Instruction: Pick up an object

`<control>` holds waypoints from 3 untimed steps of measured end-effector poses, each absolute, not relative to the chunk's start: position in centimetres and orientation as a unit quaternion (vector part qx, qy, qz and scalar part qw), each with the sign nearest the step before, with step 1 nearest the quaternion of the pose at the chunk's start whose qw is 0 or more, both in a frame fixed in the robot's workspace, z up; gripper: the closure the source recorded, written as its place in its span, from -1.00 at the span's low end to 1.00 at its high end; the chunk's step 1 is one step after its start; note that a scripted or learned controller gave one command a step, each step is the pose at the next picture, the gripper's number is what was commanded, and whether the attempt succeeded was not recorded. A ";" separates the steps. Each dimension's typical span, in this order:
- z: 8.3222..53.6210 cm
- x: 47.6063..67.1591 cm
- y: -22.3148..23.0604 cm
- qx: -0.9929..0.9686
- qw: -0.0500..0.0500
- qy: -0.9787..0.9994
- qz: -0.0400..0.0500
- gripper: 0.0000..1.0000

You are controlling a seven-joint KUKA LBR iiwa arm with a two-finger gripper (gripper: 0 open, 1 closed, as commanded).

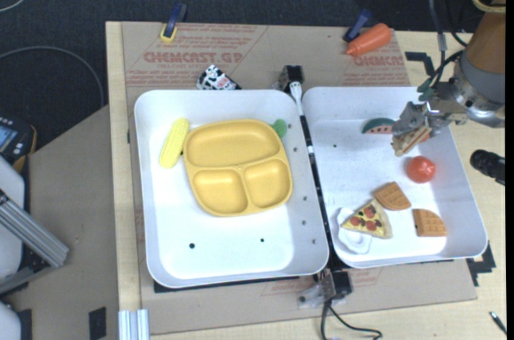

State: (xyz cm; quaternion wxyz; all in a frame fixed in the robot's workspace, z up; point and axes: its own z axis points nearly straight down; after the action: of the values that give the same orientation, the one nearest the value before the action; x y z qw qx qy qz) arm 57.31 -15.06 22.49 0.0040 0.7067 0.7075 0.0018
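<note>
— Right bin [462, 194], contents?
— I log: tomato [420, 168], pizza slice [366, 219], two waffle pieces, watermelon slice [376, 125] at the far side.
— Gripper [414, 133]?
— Over the bin's far right, just beyond the tomato; whether it's parted or closed, I cannot tell.

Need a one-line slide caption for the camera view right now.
Arm's hand poised over the right bin near a watermelon slice and tomato; yellow divided plate in left bin.
</note>
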 end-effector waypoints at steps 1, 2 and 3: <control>22.5 57.4 -15.1 0.707 0.002 0.708 0.001 1.00; 23.4 55.8 -10.4 0.705 -0.002 0.709 0.000 1.00; 22.2 55.9 -6.7 0.706 -0.002 0.709 -0.001 1.00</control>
State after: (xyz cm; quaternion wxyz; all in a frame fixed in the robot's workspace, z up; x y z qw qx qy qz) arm 55.94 -6.68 22.17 -0.0021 0.7056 0.7086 -0.0006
